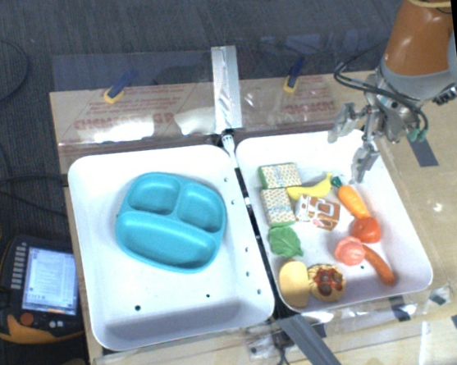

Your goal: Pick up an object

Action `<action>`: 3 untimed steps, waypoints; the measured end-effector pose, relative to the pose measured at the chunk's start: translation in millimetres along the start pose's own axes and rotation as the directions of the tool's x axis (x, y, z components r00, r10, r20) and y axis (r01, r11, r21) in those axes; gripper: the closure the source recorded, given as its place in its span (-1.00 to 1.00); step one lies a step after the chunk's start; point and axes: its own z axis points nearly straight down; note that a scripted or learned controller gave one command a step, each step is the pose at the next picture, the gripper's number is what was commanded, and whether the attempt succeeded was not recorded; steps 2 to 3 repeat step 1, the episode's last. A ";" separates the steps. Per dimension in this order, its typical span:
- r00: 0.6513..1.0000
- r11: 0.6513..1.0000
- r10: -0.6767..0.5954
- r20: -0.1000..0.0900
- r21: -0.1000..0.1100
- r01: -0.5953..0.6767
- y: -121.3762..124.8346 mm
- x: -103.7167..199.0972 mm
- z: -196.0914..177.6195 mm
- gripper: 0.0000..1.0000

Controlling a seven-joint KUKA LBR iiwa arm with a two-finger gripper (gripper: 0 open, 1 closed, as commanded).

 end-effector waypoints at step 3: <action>0.987 0.987 0.163 0.008 -0.001 -0.163 -28.8 14.2 112.2 -1.00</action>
